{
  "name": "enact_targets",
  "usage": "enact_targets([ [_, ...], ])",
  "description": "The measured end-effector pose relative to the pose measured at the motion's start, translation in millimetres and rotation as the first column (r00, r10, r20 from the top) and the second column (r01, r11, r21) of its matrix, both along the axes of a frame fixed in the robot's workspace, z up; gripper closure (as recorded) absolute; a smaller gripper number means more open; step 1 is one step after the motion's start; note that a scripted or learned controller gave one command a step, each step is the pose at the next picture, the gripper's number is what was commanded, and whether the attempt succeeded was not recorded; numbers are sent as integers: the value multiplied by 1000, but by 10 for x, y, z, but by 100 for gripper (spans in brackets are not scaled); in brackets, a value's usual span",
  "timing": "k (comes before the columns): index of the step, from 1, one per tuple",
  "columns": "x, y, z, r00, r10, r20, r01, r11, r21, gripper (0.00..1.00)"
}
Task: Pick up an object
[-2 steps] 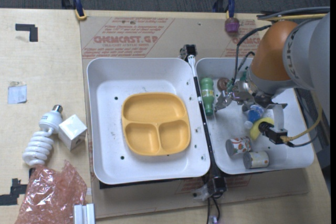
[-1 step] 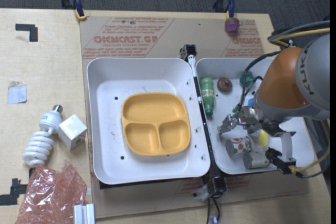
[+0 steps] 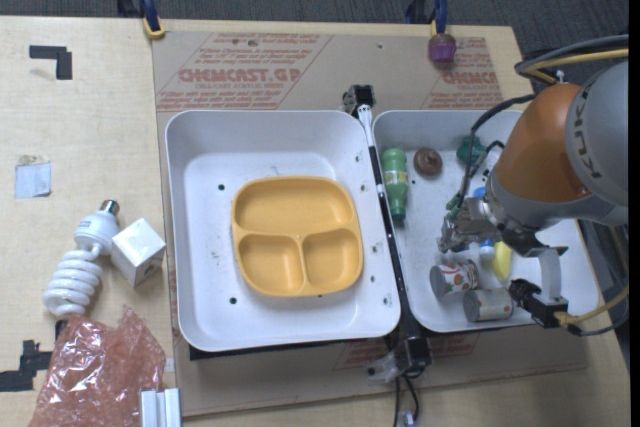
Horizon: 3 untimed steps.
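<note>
Pale wooden bench (image 3: 80, 115) under everything, with a brown cardboard sheet (image 3: 260, 65) clamped at the far edge beneath the two white bins. Left bin (image 3: 200, 215) carrying a yellow three-compartment tray (image 3: 297, 235), lying flat near its middle. Right bin (image 3: 425, 305) beside it, rims touching, partly covered by the grey arm (image 3: 600, 145) with its orange band, reaching in from the right. Claw (image 3: 462, 230) down low over the middle of the right bin, just above a cluster of small things; cannot tell whether open or closed, nothing visibly between its tips. Green bottle (image 3: 395, 180) lying along the right bin's left wall, apart from the claw. Near the claw's lower side: a white cup with red marks (image 3: 455, 277) tipped on its side, a grey can (image 3: 487, 305) beside it toward the near rim, and a yellow piece (image 3: 500, 260) just right of the cup. Small brown round item (image 3: 428, 161) and a dark green one (image 3: 470, 152) toward the far wall. Off to the left on the bare bench: crumpled pink plastic wrap (image 3: 95, 370), a white spiral light bulb (image 3: 80, 265), a small white cube (image 3: 138, 251) touching the bulb.
</note>
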<state>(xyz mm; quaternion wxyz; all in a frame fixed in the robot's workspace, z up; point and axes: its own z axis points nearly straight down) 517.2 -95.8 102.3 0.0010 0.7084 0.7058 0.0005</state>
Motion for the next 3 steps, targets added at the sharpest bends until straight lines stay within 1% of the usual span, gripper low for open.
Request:
enact_targets([
  [1,-1,1,0,1000,0,0,0,1000,0,0],
  [2,-397,22,-101,1000,2,-2,-2,1000,1,0],
  [3,-377,15,4,1000,0,2,0,1000,0,100],
])
